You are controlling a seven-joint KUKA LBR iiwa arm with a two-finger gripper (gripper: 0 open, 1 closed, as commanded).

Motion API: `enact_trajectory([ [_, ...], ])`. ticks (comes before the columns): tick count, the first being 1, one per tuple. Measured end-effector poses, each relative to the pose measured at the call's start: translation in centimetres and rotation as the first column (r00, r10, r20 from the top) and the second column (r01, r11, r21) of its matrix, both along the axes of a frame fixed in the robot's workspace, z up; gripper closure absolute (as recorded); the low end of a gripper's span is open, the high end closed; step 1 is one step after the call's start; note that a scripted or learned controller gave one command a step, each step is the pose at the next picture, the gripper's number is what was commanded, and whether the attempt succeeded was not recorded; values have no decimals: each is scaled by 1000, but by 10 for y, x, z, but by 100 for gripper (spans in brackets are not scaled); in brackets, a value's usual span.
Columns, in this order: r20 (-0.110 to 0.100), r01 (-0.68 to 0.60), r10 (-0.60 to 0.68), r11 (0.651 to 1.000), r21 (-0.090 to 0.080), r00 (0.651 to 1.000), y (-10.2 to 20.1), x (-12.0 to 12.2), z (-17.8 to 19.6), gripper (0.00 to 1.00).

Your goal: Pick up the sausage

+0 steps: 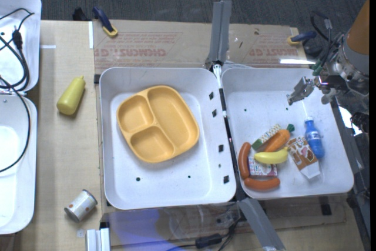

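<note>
The sausage (244, 160) lay in the right bin (258, 88) beside the banana (271, 156), so the claw (304, 90), whose spread I could not tell, needed a descent clear of neighbours.

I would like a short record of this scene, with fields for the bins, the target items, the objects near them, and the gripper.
left bin: holds a yellow divided plate
right bin: holds toy food in its lower part
sausages: one upright, one lying along the lower edge
near them: banana, carrot, blue bottle, snack packet
gripper: above the right bin's upper right, apart from the food, holding nothing
outside the bins: yellow bottle, small can
</note>
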State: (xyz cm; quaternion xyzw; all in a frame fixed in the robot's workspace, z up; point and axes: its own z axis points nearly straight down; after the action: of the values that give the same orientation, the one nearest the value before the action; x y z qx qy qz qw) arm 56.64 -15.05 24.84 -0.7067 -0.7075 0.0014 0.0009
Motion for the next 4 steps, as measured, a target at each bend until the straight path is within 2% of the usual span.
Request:
enact_trajectory([
  [1,1,44,-44,999,0,999,-2,-55,49,0],
  [2,2,27,-27,1000,-1,1000,-2,-88,88,0],
  [3,3,236,-236,972,-2,972,30,-87,120,0],
  [4,0,19,-19,1000,1,1000,10,-89,-53,0],
])
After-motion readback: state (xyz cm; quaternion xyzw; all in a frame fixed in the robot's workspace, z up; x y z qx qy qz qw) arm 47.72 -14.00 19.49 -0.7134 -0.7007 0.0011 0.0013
